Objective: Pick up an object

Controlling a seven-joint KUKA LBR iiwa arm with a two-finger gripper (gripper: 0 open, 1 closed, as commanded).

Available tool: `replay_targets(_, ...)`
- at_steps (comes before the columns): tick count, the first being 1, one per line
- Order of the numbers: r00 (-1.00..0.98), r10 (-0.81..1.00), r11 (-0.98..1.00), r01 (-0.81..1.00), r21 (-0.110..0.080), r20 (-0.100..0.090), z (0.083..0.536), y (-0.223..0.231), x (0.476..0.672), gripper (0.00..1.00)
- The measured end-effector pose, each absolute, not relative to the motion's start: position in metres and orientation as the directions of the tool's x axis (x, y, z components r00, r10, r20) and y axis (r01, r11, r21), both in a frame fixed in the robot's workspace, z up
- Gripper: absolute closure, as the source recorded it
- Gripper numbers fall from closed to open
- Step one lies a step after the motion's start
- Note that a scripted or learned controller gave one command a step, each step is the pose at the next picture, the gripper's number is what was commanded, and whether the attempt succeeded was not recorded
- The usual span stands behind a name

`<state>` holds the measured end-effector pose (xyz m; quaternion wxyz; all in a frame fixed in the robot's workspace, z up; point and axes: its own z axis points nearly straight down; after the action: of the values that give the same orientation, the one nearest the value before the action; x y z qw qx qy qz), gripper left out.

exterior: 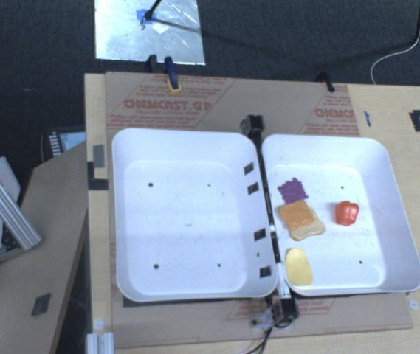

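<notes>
We look down on a wooden bench (62,220) standing on dark carpet (25,43), with a shiny metal sheet (149,19) lying on the floor beyond it. A brown board printed with red lettering (167,103) covers the benchtop beneath two white bins. From the left, we count the left bin (187,220), then the right bin (387,198) touching it. The right bin holds four objects: a purple piece (292,190), a tan slice (300,220) just beside it, a yellow piece (298,267) near the front wall, and a red pepper (347,212) apart from them. We cannot tell the gripper's state.
</notes>
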<state>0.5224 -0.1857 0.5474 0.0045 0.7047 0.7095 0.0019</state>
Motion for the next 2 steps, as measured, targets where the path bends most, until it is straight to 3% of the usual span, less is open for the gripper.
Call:
replay_targets(1, -0.007, 1.000, 0.007, 1.000, -0.005, 0.002, 0.454, -0.153, 0.546, 1.00)
replay_targets(2, 0.002, 1.000, -0.002, 1.000, 0.009, -0.003, 0.522, -0.179, 0.484, 1.00)
